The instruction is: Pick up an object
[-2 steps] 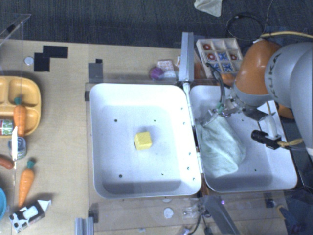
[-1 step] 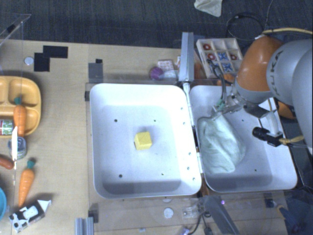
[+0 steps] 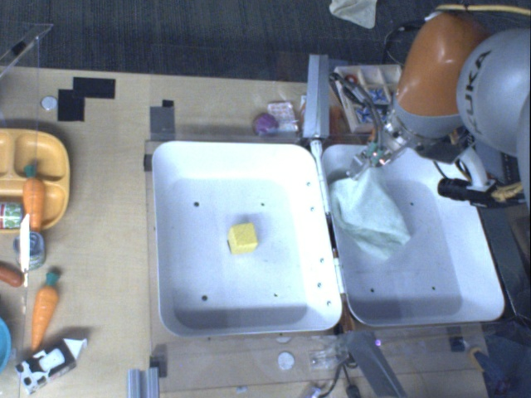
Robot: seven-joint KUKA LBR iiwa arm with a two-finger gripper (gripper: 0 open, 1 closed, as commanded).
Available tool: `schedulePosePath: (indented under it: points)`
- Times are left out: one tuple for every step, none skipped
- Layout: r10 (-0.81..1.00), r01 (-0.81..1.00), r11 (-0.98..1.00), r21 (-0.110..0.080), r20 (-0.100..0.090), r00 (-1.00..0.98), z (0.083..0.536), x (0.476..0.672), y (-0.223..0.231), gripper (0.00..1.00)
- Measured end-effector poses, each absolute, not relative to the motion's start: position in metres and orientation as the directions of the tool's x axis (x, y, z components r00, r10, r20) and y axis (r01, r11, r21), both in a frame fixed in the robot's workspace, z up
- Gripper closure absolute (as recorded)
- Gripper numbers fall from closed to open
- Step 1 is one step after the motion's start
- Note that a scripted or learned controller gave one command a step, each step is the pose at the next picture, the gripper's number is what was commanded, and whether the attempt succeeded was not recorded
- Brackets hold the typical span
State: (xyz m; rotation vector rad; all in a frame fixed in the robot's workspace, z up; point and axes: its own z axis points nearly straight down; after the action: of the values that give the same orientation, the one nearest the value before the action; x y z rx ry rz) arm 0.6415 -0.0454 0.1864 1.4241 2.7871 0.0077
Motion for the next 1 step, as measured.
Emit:
schedulePosePath:
  points:
    - [0.957,0.957,0.291,0.01,-0.005,-0.291,0.2636,0.6706,-0.0698,1.0]
